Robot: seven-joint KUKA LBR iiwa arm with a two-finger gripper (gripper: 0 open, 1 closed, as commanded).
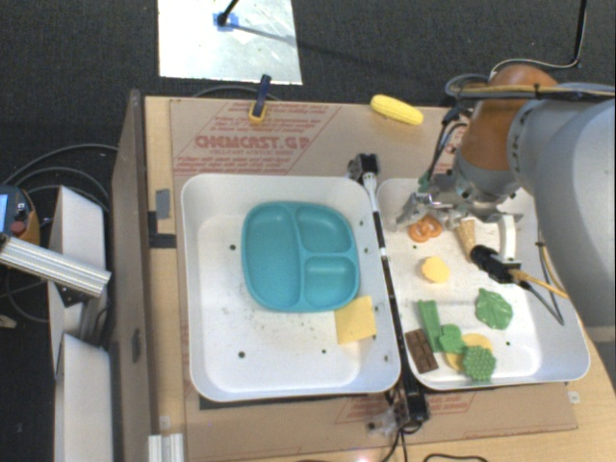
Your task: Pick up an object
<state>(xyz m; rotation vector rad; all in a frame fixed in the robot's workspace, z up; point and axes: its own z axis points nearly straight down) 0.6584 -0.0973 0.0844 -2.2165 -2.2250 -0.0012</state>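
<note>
Over the right bin, reaching among toy food.

My gripper (pixel 430 212) hangs in the frame's right-centre just above the orange pretzel (pixel 424 229); red "CHEMCAST" print crosses the cardboard (pixel 252 142) in the upper middle.

The arm (pixel 568 152) has a smooth, rounded light-grey housing. An orange band (pixel 500 114) encircles it above the wrist. Thin dark cables (pixel 445 147) run alongside the wrist section. The gripper (pixel 423 210) assembly is metallic grey with dark fittings.
</note>
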